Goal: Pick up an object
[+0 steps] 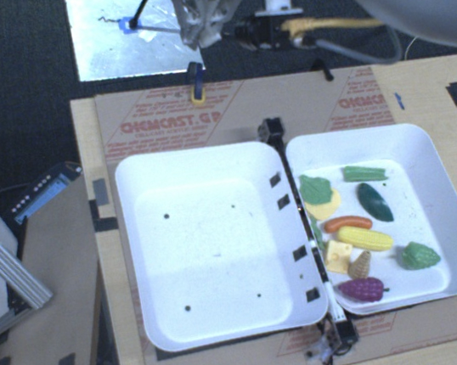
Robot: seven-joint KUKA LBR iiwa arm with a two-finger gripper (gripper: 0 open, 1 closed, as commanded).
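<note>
The right bin (452,211) holds several toy foods. A green leafy piece (314,187) lies on a yellow one at its left side, with a green pod (364,172) and a dark green oval (375,201) further back. In the middle lie an orange-red sausage shape (348,223), a yellow corn cob (366,239) and a cheese wedge (337,256). Toward the front are a brown cone (360,265), purple grapes (362,289) and a green broccoli piece (418,255). My gripper (199,38) hangs high at the view's top, behind both bins and far from the objects.
The left bin (212,240) sits beside the right one, joined by a black clamp strip (299,218). A yellow and blue clip (196,84) rests on the cardboard behind the bins. Grey equipment (10,272) stands at the left edge.
</note>
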